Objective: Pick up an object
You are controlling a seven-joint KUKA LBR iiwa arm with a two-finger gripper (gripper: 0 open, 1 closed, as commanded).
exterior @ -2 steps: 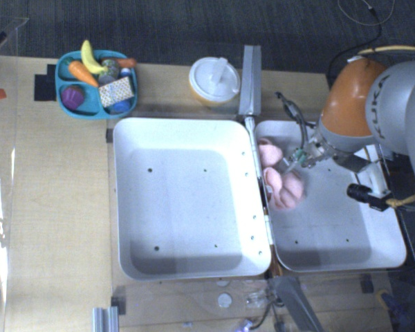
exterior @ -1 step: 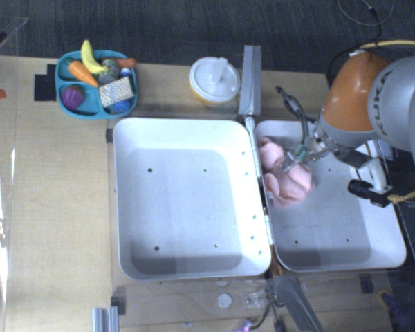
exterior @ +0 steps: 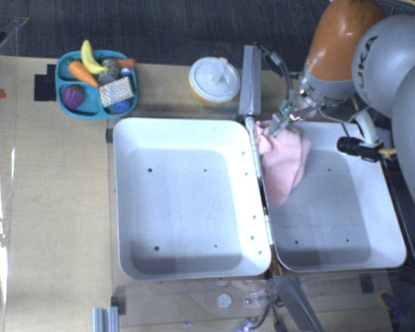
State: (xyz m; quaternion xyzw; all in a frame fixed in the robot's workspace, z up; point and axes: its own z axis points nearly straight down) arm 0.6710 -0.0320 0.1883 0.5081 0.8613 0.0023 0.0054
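The tool [exterior: 285, 118] is pinching the top of the pink cloth [exterior: 283, 163] and seems to be just starting to lift it, most of it draping in the right bin [exterior: 346, 247].

Grey arm [exterior: 394, 54] casing: "UKA" readable (lettering partly cut off).

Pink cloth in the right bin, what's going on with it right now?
The gripper is at the top edge of the pink cloth, which hangs bunched against the left wall of the right bin by the divider. The cloth looks pinched and partly lifted, though the grasp itself is too small to confirm. The left bin has nothing being handled in it.
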